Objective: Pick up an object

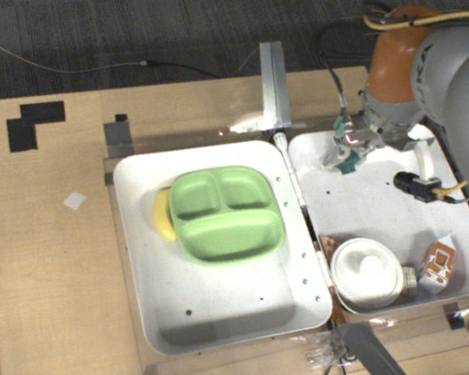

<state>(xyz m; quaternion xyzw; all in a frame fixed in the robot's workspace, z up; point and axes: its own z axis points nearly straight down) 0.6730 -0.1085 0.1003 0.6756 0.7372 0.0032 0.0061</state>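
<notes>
Green plate (223, 213) partly covers something yellow (162, 216), perhaps a banana.

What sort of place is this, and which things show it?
Probably a robotics lab: a robot arm works at two white bins holding a green divided plate and a white bowl.

Count by eye, on the tabletop: white bins 2 (left bin (157, 281), right bin (377, 205)), green divided tray (225, 214) 1, partly hidden yellow item (162, 217) 1, white bowl (365, 269) 1, orange-and-white patterned packet (438, 261) 1, small brown bit (326, 245) of unclear kind 1.
</notes>
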